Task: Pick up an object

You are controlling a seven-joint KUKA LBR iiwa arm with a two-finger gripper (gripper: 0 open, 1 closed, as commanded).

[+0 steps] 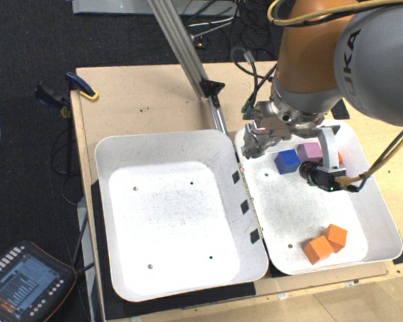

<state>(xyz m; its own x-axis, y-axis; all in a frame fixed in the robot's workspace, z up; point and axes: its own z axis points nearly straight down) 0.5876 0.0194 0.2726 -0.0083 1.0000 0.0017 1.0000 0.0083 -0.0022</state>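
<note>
In the right bin (377,246) a blue cube (286,161) lies near the far end, with a pink block (310,151) just to its right. Two orange blocks (326,242) touch each other near the front of the same bin. My gripper (256,143) hangs over the far left corner of the right bin, just left of the blue cube. The grey arm with its orange band comes down from the upper right and hides part of the bin's far edge. Nothing shows between the fingers.
The left bin (117,157) lies beside the right one. A metal rail (184,46) runs diagonally down to the gap between the bins. A blue and yellow clamp (79,85) sits at the bench's far left corner. A teach pendant (23,284) rests lower left.
</note>
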